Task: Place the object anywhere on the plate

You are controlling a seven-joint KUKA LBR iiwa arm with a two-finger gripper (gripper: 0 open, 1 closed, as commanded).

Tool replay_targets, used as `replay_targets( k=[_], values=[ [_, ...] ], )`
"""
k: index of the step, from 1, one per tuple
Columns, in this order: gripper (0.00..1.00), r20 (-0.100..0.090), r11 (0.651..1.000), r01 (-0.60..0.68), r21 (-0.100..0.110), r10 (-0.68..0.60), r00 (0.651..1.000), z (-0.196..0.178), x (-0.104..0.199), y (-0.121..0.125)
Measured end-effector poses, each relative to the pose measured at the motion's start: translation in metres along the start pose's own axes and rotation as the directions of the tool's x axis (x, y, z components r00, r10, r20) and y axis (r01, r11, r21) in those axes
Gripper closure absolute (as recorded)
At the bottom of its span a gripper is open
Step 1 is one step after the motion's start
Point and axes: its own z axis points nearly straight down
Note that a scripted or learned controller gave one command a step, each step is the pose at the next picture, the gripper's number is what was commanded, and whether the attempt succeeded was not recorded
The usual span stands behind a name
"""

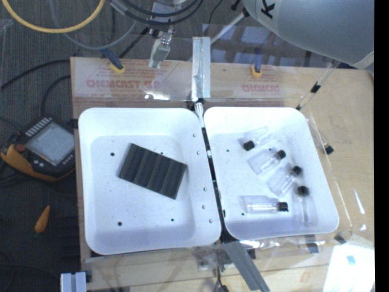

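Far beyond the bins, above the cardboard-coloured strip at the bench's back edge, the gripper [159, 48] hangs from a wrist wrapped in cables. It is seen end-on and small, so I cannot tell whether it is spread or pressed together, and nothing is visibly held in it. The grey arm [304, 11] fills the far right corner. The left bin [91, 224] holds the plate [152, 171], a dark ribbed rectangle lying flat and skewed, roughly mid-bin, with nothing on it. The right bin [234, 123] holds the task's objects, five clear vials with black caps, all lying on their sides. One vial [256, 139] is farthest, a second vial [267, 160] sits just nearer, and a third vial [283, 179] lies right of that. A fourth vial [304, 204] is by the right wall, and a fifth vial [262, 207] lies crosswise near the near wall. All vials are well apart from the plate, with the wall between the bins separating them. Left of the bench, a teach pendant [44, 149] lies on the floor, with a small orange tool [41, 219] nearer and a yellow cable [55, 23] looped at far left.
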Motion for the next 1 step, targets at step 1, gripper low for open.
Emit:
replay_targets(
  k=[1],
  values=[
    [1.00,0.003,0.902,-0.433,0.001,0.433,0.902,-0.0008,-0.0006,-0.0007]
  ],
)
